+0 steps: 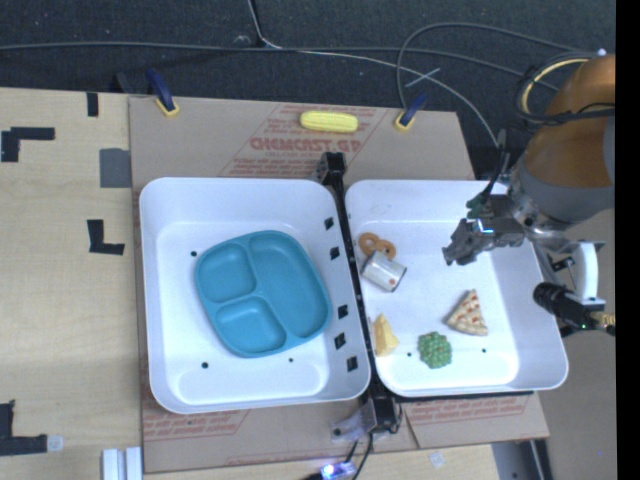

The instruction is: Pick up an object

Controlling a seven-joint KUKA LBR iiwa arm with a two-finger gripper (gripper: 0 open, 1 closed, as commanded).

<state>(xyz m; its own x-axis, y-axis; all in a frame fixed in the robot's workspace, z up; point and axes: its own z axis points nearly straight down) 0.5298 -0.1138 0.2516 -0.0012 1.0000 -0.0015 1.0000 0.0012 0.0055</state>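
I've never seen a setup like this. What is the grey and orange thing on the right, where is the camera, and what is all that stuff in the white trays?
That is a robot arm; the dark part at its tip is its gripper, used for picking things up. The one camera sits above the bench and looks down at a slant. The gripper hangs over the right bin, with nothing visibly held. In that bin lie toy foods: a pretzel, a small silver can, a pizza slice, a green broccoli piece and a yellow chunk. The left bin holds a blue divided plate. A yellow corn cob lies on the cardboard behind the bins.
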